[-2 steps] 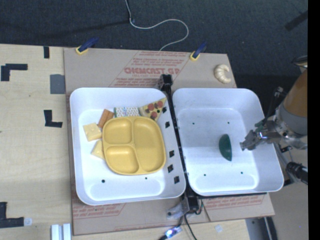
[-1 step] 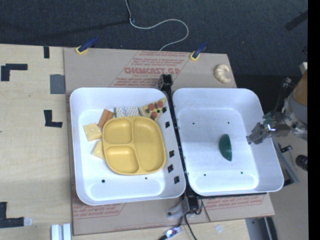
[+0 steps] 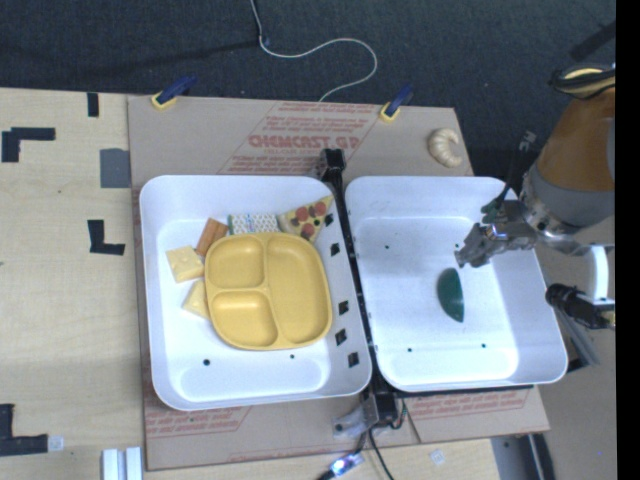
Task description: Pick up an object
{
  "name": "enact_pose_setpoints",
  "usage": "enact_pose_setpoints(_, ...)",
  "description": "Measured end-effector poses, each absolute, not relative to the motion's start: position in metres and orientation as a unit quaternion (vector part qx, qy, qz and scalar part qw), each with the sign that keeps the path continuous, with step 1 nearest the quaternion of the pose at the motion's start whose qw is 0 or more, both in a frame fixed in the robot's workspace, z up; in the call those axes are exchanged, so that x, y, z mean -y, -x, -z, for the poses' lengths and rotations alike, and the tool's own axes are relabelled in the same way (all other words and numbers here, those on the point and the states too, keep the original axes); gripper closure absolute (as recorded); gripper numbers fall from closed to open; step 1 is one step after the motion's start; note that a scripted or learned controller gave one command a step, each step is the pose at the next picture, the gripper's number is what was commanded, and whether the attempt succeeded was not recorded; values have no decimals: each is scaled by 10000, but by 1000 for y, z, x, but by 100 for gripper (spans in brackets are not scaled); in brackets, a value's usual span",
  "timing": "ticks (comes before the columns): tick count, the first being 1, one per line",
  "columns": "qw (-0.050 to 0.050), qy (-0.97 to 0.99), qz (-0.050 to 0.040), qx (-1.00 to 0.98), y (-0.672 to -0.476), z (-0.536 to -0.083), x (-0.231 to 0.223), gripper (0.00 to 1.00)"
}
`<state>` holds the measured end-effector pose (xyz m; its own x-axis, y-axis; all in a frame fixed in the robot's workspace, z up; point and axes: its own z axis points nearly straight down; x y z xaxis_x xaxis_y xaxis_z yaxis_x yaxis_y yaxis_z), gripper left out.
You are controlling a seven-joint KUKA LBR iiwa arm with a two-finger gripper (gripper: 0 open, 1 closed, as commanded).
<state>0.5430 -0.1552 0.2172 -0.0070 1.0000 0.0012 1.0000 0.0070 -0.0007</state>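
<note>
A dark green oval object (image 3: 451, 295) lies in the right bin (image 3: 400, 358), right of its middle. My gripper (image 3: 477, 249) hangs over the same bin, just above and to the right of the green object, a short gap apart from it. Nothing shows in its grasp. The grey arm with its orange band (image 3: 585, 148) reaches in from the right edge.
The left bin (image 3: 175, 368) holds a yellow divided plate (image 3: 268, 290) with several small toy food pieces (image 3: 186, 263) along its upper and left sides. A beige lump (image 3: 447, 146) sits on the cardboard behind the right bin. A white cable (image 3: 320, 53) loops at the back.
</note>
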Motion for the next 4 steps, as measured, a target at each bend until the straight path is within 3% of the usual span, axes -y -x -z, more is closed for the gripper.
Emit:
enact_pose_setpoints(3,1,7051,7,7091,-642,-226,36,100)
enact_pose_setpoints(4,1,7070,-14,7072,-645,-214,46,100)
